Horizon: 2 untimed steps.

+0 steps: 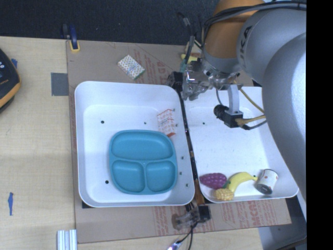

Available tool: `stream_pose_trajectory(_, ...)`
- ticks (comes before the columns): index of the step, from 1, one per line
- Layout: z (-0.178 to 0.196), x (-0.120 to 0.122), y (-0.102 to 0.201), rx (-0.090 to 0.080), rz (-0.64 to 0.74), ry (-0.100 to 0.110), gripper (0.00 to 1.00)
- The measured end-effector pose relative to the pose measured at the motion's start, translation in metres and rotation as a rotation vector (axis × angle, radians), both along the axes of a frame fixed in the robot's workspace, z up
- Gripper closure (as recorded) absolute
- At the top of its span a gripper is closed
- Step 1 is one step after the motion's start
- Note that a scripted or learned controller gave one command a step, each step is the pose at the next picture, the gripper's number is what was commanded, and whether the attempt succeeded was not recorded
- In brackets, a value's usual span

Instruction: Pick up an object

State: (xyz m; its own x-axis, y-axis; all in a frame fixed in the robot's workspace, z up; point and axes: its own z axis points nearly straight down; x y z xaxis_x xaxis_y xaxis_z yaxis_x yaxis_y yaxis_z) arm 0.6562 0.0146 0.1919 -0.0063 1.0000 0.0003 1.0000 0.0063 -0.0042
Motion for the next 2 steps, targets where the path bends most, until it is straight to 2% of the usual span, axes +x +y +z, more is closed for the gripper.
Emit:
stream_pose_trajectory(1,0.000,0.000,0.069,0.000,0.001,-0.002,1.00)
stream_pose_trajectory(2,0.022,-0.036,-0.012,-0.002,-0.004,0.000,1.00)
